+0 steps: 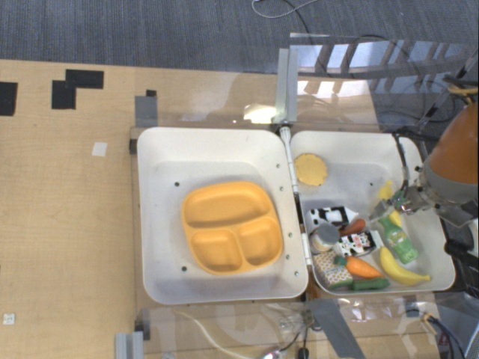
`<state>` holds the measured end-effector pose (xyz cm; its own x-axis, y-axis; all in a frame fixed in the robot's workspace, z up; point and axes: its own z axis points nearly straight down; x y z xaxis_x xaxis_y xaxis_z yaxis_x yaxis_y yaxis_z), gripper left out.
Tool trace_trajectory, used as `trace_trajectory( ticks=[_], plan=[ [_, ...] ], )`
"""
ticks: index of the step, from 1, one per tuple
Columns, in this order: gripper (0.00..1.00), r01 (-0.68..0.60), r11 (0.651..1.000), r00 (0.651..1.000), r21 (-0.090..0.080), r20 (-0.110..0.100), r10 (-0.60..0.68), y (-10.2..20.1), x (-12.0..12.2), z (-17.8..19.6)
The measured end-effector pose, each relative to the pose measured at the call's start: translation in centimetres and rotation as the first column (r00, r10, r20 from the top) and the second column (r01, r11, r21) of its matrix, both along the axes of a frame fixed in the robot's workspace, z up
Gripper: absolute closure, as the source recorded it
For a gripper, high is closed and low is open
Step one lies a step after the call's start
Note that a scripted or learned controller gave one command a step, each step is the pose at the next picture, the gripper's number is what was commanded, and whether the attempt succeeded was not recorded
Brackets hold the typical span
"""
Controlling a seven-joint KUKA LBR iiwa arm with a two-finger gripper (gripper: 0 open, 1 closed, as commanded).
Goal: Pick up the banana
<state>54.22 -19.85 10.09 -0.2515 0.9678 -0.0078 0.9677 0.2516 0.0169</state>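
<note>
Banana (pixel 403 268) lies in the right bin (pixel 352 152), lower right corner area, curved along the bin's lower edge, tip pointing toward the right wall. Nothing on top of it.

Gripper (pixel 398 203) sits at the right side of the frame over the right bin, above and slightly left of the banana in the picture. Apart from the banana, no contact. Can't tell how the jaws stand: too small and cluttered around the tip. Arm comes in from the right edge, orange band (pixel 456 155) visible above the wrist.

Between gripper and banana: a green bottle-like item (pixel 397 240), touching or just beside the banana's upper side. A small yellow piece (pixel 385 192) sits just left of the gripper tip.

Other clutter in the right bin: round yellow disc (pixel 310 169) upper left, black-and-white item (pixel 329 216) mid left, carrot (pixel 362 267) and a green vegetable (pixel 369 283) left of the banana.

Left bin (pixel 161 215) holds a yellow divided plate (pixel 232 226), centred.
</note>
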Motion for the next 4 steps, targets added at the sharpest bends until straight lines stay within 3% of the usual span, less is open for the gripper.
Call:
trace_trajectory(
  ticks=[1,2,3,4],
  plan=[
    [1.00,-0.268,0.964,0.963,0.000,-0.012,0.268,3.5,2.1,2.9],
    [1.00,0.056,0.998,0.998,0.003,-0.012,-0.056,8.4,4.2,9.9],
    [1.00,-0.274,0.962,0.962,-0.001,-0.011,0.274,4.6,5.4,14.1],
    [1.00,0.201,0.980,0.980,0.003,-0.014,-0.201,7.8,12.7,7.7]
  ],
)
